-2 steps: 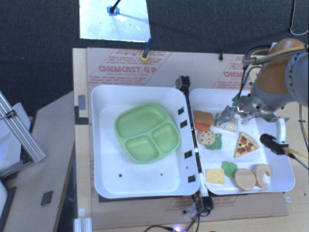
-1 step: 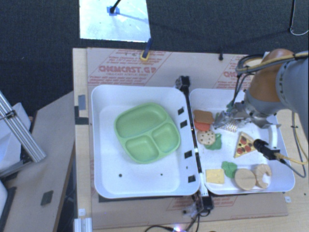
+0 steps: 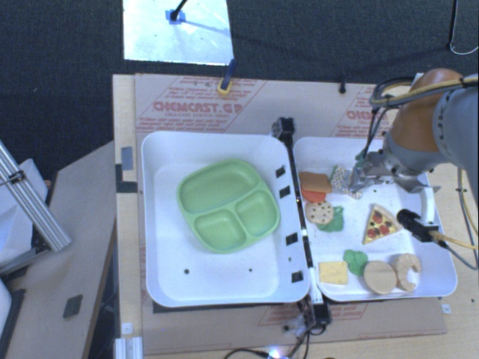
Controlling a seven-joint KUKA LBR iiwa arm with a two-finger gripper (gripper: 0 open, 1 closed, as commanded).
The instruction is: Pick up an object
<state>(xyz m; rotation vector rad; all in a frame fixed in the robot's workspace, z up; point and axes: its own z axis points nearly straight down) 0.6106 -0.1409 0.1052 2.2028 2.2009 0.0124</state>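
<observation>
Arm (image 3: 430, 118) nearest, bent down from right; gripper (image 3: 358, 182) low in right bin (image 3: 447, 275), finger state unclear

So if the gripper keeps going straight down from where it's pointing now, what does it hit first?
Probably the small speckled piece just under the gripper, near the sandwich-like toy in the right bin. Depth is hard to judge here.

Tabletop (image 3: 127, 111): pale wood surface. Lying directly on it: one clear protective sheet printed with red lettering (image 3: 196, 105), spread flat beneath the bins; left white bin (image 3: 161, 223) and right white bin (image 3: 441, 271), side by side and touching along a black-clipped seam (image 3: 293, 208); one small yellow and blue item (image 3: 225, 86) at the sheet's far edge, near the left bin.
</observation>
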